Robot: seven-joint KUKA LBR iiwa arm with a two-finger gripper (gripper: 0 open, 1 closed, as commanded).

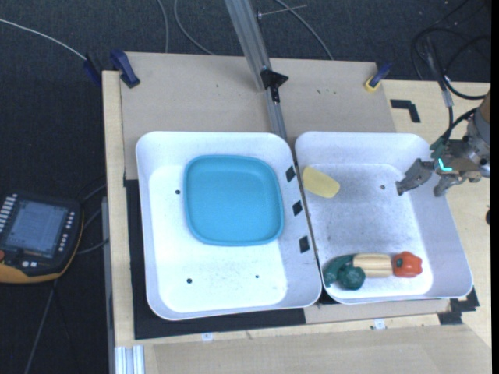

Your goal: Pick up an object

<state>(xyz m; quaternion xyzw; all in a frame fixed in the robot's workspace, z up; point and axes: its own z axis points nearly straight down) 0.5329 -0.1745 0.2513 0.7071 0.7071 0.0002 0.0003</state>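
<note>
Near edge of right bin (460, 263): you are looking at three items lying in a row along its near wall: a dark green piece (345, 274) on the left, a tan roll-shaped piece (373, 265) in the middle, a red tomato-like piece (406, 264) on the right. The green one and the tan one are touching; the tan one and the red one are touching too.

Left bin (156, 209): you are seeing a blue square plate (233, 199) sitting in its middle, lying flat.

Handheld controller (35, 234): it is lying on the dark floor, well to the left of the bench.

Gripper (425, 179): you are finding it over the right rim of the right bin, well apart from the row of three items. Its two dark fingers (411, 178) are standing spread apart, with nothing between them.

Far-left corner of right bin: a pale yellow piece (320, 182) is lying there, close to the wall shared with the left bin.

Far bench: a metal pole (251, 33) is running away from the gap between the bins; a blue clamp (124, 67) is sitting on the far-left corner, a yellow-and-blue clamp (378, 75) toward the far right.
</note>
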